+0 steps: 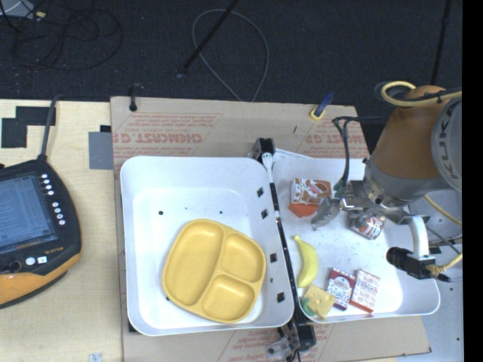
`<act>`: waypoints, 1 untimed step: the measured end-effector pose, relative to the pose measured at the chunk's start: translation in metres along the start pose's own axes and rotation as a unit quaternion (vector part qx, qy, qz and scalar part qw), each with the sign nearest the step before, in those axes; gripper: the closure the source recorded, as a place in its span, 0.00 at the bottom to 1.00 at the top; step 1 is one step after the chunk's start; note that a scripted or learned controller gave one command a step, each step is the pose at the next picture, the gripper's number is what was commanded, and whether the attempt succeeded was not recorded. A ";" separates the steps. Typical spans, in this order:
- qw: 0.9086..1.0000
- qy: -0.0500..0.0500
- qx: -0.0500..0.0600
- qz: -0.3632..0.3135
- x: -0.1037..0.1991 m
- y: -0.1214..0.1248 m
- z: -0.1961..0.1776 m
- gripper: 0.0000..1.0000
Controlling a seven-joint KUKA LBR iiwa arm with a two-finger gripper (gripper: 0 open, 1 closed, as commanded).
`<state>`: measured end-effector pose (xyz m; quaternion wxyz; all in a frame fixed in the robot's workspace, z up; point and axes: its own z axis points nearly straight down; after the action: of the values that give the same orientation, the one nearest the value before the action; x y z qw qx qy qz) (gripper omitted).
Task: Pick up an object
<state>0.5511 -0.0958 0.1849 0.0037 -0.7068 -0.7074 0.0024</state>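
Observation:
In the right bin (423, 300), my gripper (327, 213) hangs low just right of a red and white carton (309, 194), its fingers open and nothing between them. A small crumpled red and silver packet (368, 224) lies just right of the gripper, under the wrist. A banana (306, 261) lies below the gripper beside the divider. A yellow cheese wedge (318, 302) sits at the bin's near edge. Two small red and white boxes (341, 286) (367, 289) lie side by side to its right.
The left bin (143, 194) holds a yellow divided plate (213, 270). The arm's grey and orange body (411, 153) covers the right bin's far right corner, with black cables around it. A control tablet (30, 225) rests on the bench at far left.

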 end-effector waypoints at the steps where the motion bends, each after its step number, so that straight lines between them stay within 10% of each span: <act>1: 1.000 0.000 -0.002 0.001 0.007 -0.027 0.102 0.00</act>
<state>0.5233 -0.0884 0.0834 0.0026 -0.7074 -0.7068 0.0010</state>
